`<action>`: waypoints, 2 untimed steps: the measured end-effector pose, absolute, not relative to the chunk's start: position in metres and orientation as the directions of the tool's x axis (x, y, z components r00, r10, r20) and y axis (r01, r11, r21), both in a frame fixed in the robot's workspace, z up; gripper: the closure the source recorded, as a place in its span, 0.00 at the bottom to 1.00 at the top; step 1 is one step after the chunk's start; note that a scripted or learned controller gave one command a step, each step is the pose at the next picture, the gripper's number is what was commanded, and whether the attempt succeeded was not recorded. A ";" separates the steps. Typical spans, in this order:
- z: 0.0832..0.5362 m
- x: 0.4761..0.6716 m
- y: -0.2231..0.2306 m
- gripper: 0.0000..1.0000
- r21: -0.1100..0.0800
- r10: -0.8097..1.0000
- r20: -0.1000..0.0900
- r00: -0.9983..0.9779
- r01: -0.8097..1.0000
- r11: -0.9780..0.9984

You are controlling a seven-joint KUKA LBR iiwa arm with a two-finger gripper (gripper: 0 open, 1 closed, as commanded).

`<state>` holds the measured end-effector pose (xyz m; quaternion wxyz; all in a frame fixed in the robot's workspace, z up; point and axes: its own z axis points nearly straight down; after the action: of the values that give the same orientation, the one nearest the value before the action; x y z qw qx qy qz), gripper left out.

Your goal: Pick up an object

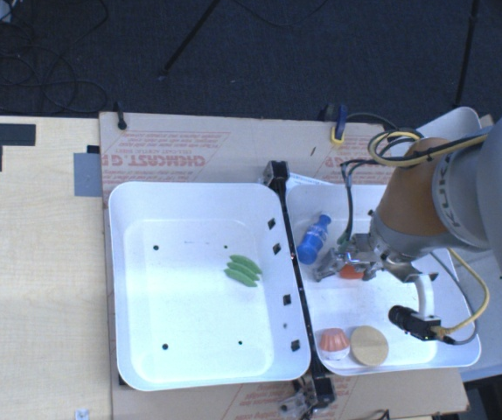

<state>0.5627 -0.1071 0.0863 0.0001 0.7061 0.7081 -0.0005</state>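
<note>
My gripper point(337, 264) is low in the right bin point(461, 344), with the grey and orange arm reaching in from the right. A small orange-red object point(352, 272) sits right at the gripper, partly hidden by it; whether it is gripped I cannot tell. Just left of the gripper, a blue bottle point(312, 239) lies tilted near the divider. At the front of the right bin lie a pink-and-white rounded thing point(334, 344) and a tan round disc point(370, 346). A green pea pod point(243, 270) lies in the middle of the left bin point(146, 226).
A black divider point(290, 269) runs between the two bins. Both bins stand on a cardboard sheet point(190, 151) on the pale wooden bench point(32, 278). Cables hang by the arm at the back right.
</note>
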 end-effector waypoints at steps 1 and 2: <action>0.088 0.597 -0.119 0.00 0.000 1.000 -0.001 -0.004 1.000 0.004; 0.097 0.595 -0.119 1.00 -0.004 1.000 0.001 -0.003 1.000 0.003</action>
<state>0.5953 -0.1185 0.0974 -0.0020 0.7062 0.7080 -0.0010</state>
